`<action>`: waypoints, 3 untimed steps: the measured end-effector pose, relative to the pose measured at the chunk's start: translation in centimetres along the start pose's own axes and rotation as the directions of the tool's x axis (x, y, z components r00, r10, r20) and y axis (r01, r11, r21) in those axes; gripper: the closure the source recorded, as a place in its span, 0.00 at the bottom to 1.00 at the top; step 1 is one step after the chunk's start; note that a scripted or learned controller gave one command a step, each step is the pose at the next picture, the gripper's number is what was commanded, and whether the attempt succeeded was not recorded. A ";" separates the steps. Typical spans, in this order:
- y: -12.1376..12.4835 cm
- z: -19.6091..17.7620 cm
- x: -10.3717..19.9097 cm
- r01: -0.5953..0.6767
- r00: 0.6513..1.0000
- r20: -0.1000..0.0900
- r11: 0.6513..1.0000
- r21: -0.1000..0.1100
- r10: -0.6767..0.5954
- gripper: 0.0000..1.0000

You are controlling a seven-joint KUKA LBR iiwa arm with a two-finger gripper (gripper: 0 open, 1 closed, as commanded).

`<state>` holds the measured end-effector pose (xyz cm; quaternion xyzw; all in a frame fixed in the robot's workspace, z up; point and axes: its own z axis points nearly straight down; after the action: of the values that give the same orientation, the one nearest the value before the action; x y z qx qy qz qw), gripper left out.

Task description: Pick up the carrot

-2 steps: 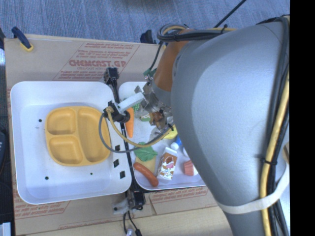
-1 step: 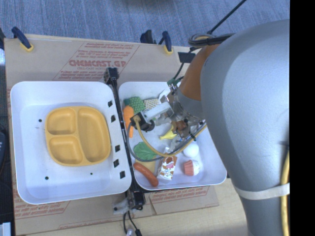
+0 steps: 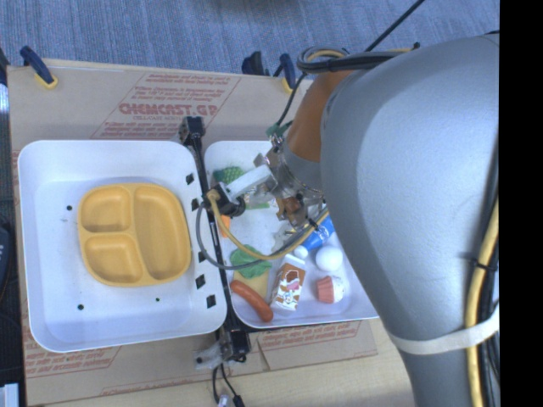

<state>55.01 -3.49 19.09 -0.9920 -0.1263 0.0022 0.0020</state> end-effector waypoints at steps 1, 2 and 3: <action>-0.1 -1.0 0.0 0.008 1.000 0.004 1.000 0.004 -0.008 1.00; -1.5 -8.0 -7.3 0.046 0.999 0.001 0.999 0.000 -0.046 1.00; -1.5 -8.0 -7.3 0.046 0.999 0.002 0.999 0.000 -0.046 0.00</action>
<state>47.57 -3.94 27.08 -0.9888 -0.1489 0.0030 0.0018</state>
